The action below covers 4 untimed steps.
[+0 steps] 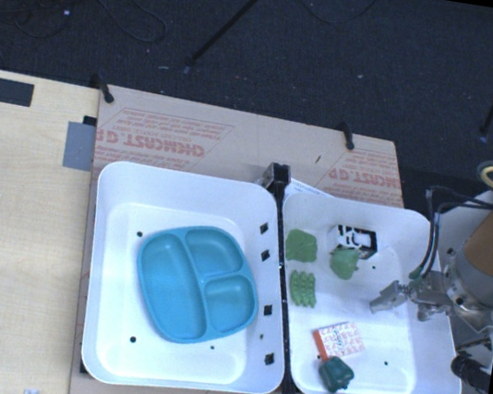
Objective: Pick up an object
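Left bin (124,199): one blue divided tray (198,281), lying flat, three compartments, nothing in them

Right bin (385,374): six loose items
- green sponge-like block (301,245), at 11 o'clock of the bin
- green studded piece (303,288), just below it, at 9 o'clock
- small green lump (344,263), just under a black-and-white tag (355,239), at 12 o'clock
- red-and-white printed packet (337,338), at 6 o'clock
- dark teal object (336,375), touching the packet's lower edge, shape unclear

Gripper (385,302): at 3 o'clock of the right bin, low over bare floor, nothing between its fingers; whether they are spread or closed cannot be told

Step in hand, as judged: approach, no item chosen yet. Next move calls for travel toward 9 o'clock to the green lump, or toward 7 o'clock to the packet, then a descent square over one item only
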Tool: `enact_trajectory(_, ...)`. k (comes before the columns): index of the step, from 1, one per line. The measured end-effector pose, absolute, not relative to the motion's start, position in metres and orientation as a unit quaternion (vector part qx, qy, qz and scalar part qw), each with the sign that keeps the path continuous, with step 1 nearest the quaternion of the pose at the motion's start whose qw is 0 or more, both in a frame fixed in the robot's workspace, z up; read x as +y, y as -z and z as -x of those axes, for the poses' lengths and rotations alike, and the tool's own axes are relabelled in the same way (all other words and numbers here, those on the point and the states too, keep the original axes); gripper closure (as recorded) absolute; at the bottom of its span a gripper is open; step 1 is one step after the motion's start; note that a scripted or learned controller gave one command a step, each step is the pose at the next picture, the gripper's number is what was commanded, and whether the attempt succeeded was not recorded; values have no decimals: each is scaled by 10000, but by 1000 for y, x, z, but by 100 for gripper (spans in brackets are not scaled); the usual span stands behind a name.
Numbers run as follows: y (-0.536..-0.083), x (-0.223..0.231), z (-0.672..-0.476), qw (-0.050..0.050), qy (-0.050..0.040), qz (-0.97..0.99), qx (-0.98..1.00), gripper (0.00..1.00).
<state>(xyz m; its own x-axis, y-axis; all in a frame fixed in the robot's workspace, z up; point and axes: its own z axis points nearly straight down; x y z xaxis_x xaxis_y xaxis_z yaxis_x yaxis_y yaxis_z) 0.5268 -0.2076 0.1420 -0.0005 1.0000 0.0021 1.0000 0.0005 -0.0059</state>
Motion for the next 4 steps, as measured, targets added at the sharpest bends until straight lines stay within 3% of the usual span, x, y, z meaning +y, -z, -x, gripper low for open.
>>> enact_trajectory(1,-88,-206,-526,39,-16,7072,-7070,0)
enact_trajectory(2,-101,-208,-526,21,-7,7085,-7057,100)
enact_trajectory(4,-218,-203,-542,-17,10,7063,-7079,100)
